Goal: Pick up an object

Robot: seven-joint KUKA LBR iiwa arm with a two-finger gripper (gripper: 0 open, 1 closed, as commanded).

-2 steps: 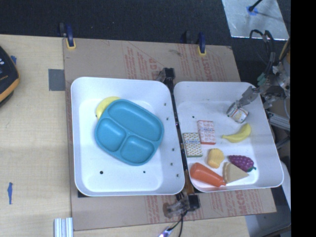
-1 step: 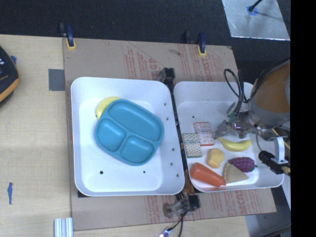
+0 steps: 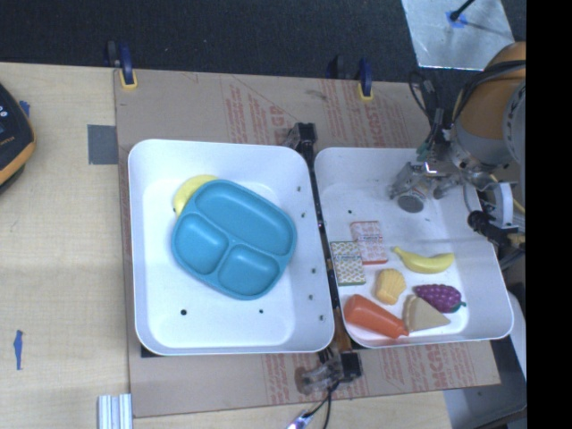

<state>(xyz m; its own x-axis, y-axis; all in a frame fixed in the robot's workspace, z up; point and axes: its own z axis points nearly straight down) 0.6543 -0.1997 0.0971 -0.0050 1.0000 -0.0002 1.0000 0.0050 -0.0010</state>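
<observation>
My gripper (image 3: 409,190) hangs over the far part of the right bin (image 3: 353,164), above bare white floor, with the arm coming in from the right. Nothing shows between its fingers. Toy food lies nearer the front of that bin: a yellow banana (image 3: 424,260), purple grapes (image 3: 438,295), an orange carrot (image 3: 374,316), a bread-like wedge (image 3: 424,315), a small yellow piece (image 3: 389,285) and two patterned cracker squares (image 3: 348,262) (image 3: 368,241). All of it sits below and apart from the gripper.
The left bin (image 3: 152,311) holds a blue divided plate (image 3: 234,238) lying on top of a yellow item (image 3: 191,189). Blue clamps (image 3: 126,63) (image 3: 365,71) pin the cardboard sheet at the back. A dark device (image 3: 12,134) sits at the far left.
</observation>
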